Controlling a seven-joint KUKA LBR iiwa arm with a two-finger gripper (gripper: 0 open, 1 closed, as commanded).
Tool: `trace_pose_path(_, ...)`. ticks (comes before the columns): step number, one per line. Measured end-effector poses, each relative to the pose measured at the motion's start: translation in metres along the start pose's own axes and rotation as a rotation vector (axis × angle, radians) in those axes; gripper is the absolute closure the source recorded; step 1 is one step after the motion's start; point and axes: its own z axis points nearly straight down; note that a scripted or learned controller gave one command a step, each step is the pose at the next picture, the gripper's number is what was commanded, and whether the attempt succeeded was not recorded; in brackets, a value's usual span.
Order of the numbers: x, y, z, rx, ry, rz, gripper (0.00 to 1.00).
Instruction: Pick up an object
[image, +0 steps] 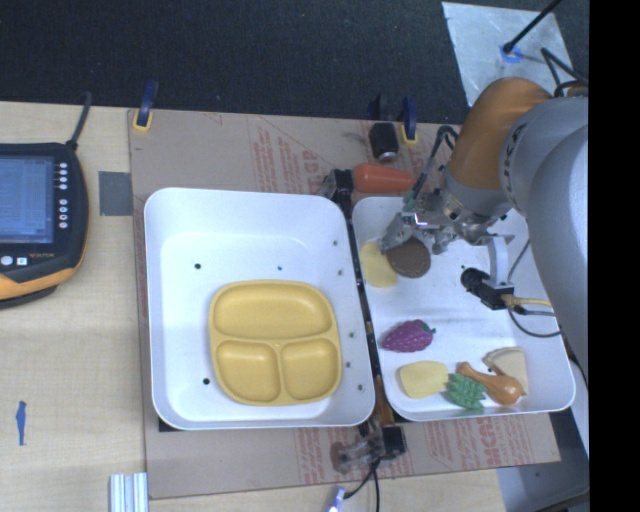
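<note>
Pale wooden bench surface filled the lower part of the frame, with dark carpet along the top and a brown cardboard sheet (250, 150) under two shallow white bins. Faint red printing ran across the cardboard, too blurred to read.

The left bin (170, 225), at centre frame, held a yellow divided plate (274, 340) with one long compartment above two smaller ones; nothing lay in its compartments.

The right bin (545, 400), at centre right, held several toy foods. A pale yellow round piece (376, 268) lay near its upper left corner. A brown round piece (411, 261) sat just beside it, touching or overlapping its right edge. Lower down lay a purple grape bunch (406, 336). Along the bottom edge lay a yellow chip-shaped piece (422, 378), a green leafy piece (464, 392), a brown drumstick (494, 383) and a pale bread slice (508, 359), close together.

The grey arm with its orange band (497, 125) reached in from the upper right. The gripper (418, 228) hung low in the bin's upper left, directly over the brown round piece, which lay just below the jaws. Whether the jaws were apart or together could not be told.

A handheld control pad (30, 225) with a screen, orange trim underneath, rested at the left edge. An orange and black tool (378, 179) lay just above the right bin.
</note>
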Motion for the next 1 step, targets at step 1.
trace_pose_path(1,0.0003,0.0019,-0.0133,-0.004,0.001,-0.004,1.0)
